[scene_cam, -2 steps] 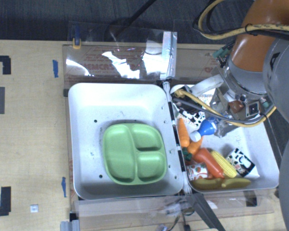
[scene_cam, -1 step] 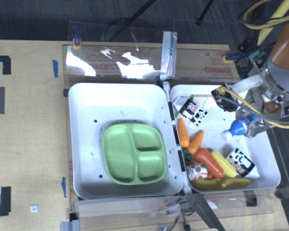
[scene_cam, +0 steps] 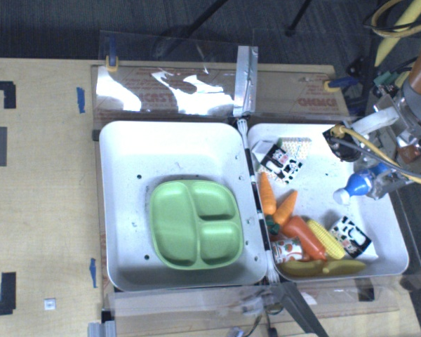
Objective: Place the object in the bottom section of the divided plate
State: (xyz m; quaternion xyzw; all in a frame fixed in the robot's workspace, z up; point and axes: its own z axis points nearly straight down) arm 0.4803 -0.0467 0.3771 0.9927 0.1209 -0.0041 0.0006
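Your hand (scene_cam: pixel 400 167) sits at the right bin's (scene_cam: pixel 389 220) right rim, cut off and blurred; you cannot tell its state. Toys crowd that bin's left and bottom: carrots (scene_cam: pixel 277 202), corn (scene_cam: pixel 326 239), cartons (scene_cam: pixel 284 161), a blue-white bottle (scene_cam: pixel 354 186). Which is yours is unclear. Left bin (scene_cam: pixel 119 160): green divided plate (scene_cam: pixel 195 223), bare white floor around it, on a wooden bench (scene_cam: pixel 38 188)

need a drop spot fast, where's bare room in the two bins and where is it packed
Left bin: bare floor rings the green divided plate, widest along the far edge; all plate sections lie bare. Right bin: a bare patch sits mid-floor between the patterned carton and the blue-capped bottle. Crowded: the near-left corner, where carrots, corn and other toy food pile up.
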